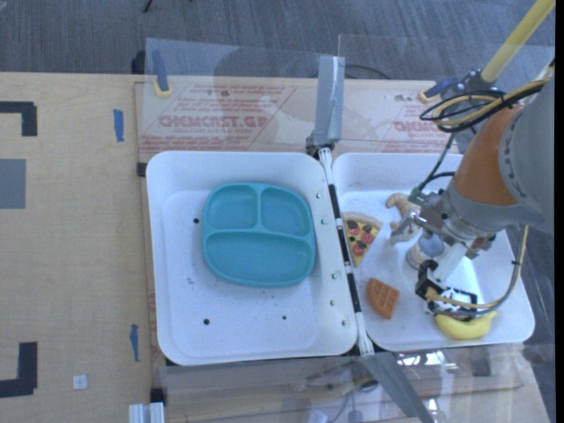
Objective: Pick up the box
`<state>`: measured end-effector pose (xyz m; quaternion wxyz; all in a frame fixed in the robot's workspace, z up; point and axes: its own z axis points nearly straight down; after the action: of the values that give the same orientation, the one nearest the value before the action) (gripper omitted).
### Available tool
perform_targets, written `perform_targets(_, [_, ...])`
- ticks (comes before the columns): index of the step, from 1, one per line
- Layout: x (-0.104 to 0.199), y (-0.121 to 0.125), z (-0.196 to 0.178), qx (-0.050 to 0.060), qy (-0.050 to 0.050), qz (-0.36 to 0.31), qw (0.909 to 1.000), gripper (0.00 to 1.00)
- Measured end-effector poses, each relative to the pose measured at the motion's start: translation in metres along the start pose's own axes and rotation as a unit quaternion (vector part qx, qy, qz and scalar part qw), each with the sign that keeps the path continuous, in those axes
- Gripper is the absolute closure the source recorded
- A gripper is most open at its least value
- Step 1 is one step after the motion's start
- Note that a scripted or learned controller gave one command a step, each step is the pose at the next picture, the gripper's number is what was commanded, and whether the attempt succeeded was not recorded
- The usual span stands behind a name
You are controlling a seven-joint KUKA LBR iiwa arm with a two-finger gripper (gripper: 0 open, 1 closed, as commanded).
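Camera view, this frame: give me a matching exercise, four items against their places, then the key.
Items:
1. teal divided plate
2. pizza slice toy
3. waffle piece
4. banana

Places:
A. right bin, near corner, below the arm
B. left bin, middle
C. right bin, against the divider
D. right bin, near side, left of the banana

Pairs: 1-B, 2-C, 3-D, 4-A
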<state>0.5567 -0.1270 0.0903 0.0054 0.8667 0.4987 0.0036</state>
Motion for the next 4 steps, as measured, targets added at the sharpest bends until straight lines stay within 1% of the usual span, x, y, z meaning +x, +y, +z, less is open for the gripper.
perform_targets(1, [-0.004, 0.037, -0.042, 0.006, -0.001, 0.059, 0.9983, 0.0])
perform_targets(2, [-0.036, 0.073, -0.055, 0.005, 0.0, -0.083, 0.9965, 0.0])
perform_targets(3, [-0.066, 0.059, -0.045, 0.007, 0.0, -0.096, 0.9953, 0.0])
perform_targets(4, [-0.003, 0.005, -0.099, 0.007, 0.0, -0.049, 0.9988, 0.0])
